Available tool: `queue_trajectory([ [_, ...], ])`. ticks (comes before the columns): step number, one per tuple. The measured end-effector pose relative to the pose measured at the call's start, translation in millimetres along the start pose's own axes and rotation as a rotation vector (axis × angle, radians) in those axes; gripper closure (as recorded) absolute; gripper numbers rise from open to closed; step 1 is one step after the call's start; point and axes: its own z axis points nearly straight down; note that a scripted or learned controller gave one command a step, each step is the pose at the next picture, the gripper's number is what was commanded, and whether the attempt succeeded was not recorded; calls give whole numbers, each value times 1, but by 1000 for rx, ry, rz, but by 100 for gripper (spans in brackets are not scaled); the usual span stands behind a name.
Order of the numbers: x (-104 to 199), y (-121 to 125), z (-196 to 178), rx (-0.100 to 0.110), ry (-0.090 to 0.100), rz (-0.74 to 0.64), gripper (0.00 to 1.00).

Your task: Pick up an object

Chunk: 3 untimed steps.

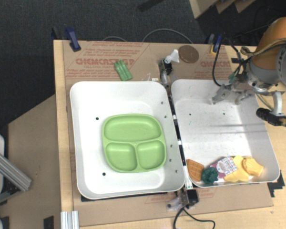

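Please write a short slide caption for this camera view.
Gripper above right bin, toys at its near edge; green tray in left bin.

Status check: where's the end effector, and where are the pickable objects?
End effector over right bin's far edge, nothing held. Toy food pile in its near corner. Green divided plate in left bin. Nothing between.

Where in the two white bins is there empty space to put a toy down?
The right bin is bare across its middle, between the gripper at the far end and the toy pile crowding the near edge. In the left bin, the green tray takes the center; only a rim around it is free.
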Motion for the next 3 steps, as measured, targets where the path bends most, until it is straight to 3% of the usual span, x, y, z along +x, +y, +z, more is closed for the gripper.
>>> queue_trajectory([
  [3, 0, 0, 0, 0, 0, 0, 0],
])
